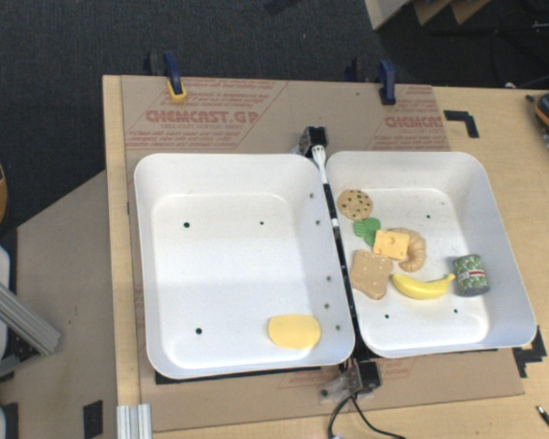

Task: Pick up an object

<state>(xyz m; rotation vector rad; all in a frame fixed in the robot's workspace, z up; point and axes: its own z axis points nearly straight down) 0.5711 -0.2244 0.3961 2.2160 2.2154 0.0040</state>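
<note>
L bin [165, 245]: one yellow oval disc [294, 331] lying flat near its front-right corner, apart from the walls. R bin [494, 245]: cluster in the left half. Cookie [355, 204] at the back, green piece [367, 229] just in front of it, touching a cheese wedge [391, 243] that lies against a croissant [414, 250]. Toast slice [371, 273] in front of the cheese, near the divider. Banana [422, 286] just right of the toast, curved side fwd. Green can [470, 275] at the banana's right tip, looks tipped on its side. Gripper state: can't tell. Bench has brown board [256, 108] w/ two clamps [174, 76] at the back edge.
</note>
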